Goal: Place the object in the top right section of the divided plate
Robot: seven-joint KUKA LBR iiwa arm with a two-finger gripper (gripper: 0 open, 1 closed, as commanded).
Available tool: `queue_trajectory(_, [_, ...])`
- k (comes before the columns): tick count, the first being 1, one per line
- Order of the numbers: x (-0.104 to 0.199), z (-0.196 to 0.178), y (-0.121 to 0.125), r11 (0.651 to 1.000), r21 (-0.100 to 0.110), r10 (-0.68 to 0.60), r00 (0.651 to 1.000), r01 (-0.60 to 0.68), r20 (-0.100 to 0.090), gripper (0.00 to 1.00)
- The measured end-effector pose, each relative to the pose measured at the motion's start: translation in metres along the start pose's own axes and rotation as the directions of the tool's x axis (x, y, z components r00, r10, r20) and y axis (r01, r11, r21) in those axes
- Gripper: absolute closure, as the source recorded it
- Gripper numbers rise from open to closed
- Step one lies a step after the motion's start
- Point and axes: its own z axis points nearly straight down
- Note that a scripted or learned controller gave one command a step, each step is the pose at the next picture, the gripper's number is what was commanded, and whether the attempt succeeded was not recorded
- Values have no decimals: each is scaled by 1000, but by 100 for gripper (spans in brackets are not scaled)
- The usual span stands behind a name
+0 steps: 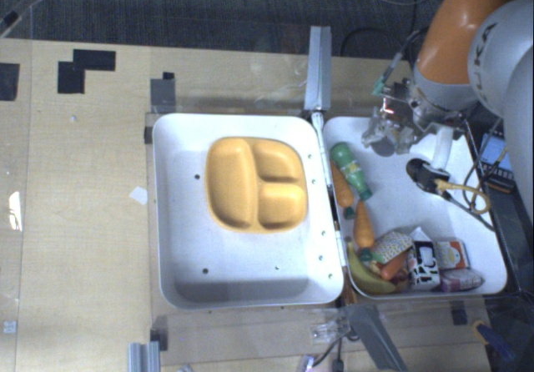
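Two white bins sit side by side on the desk. The left bin, on the 9 o'clock side of the pair, holds the yellow divided plate. It lies flat, slightly toward that bin's 12 o'clock edge. The plate has one long compartment on its 9 o'clock side and two smaller ones on its 3 o'clock side. The top right section is at roughly 1 o'clock on the plate.

The right bin has all the loose items:
- a green bottle lying near the 10 o'clock corner
- a carrot just at 6 o'clock of the bottle
- a banana in the 7 o'clock corner
- a cluster of packets along the 6 o'clock edge, touching the banana

I can't tell which of these is the task's object. Every candidate lies in the right bin, apart from the plate.

The claw hangs over the right bin near its 12 o'clock edge, about 2 o'clock from the bottle and close to it. From this angle I can't tell whether the claw is wide or narrow. The arm comes in from 2 o'clock of the view, orange band up top.
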Motion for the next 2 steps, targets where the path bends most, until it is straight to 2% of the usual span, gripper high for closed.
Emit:
queue_trajectory(1, [72, -20, -75, 1000, 2, 30, 1000, -30, -1, 100])
queue_trajectory(2, [114, 24, -100, 999, 3, -46, 999, 46, -1, 100])
